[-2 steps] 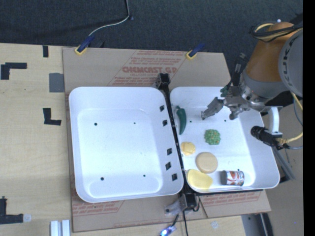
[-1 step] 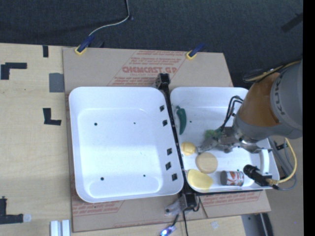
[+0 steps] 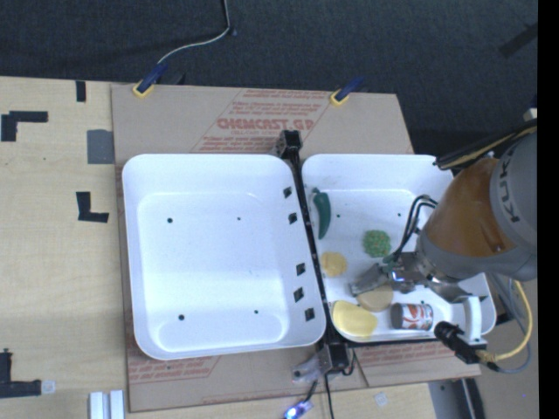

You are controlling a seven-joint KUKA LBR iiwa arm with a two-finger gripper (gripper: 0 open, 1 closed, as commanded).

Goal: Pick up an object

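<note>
I have the pincer (image 3: 371, 279) low in the right bin (image 3: 367, 171), near its front edge, directly over a tan rounded piece (image 3: 376, 300); whether it is released or clenched I cannot tell from this slant. That tan piece is my likely target. It sits crowded: a yellow lemon-like object (image 3: 354, 320) touches it toward the front-left corner and a small can (image 3: 411, 316) lies on its side just beside it (both could get nudged). To do this well I want to centre over the tan piece alone, descend straight, then close gently. A green broccoli-like piece (image 3: 377, 242) sits clear, farther back.
</note>
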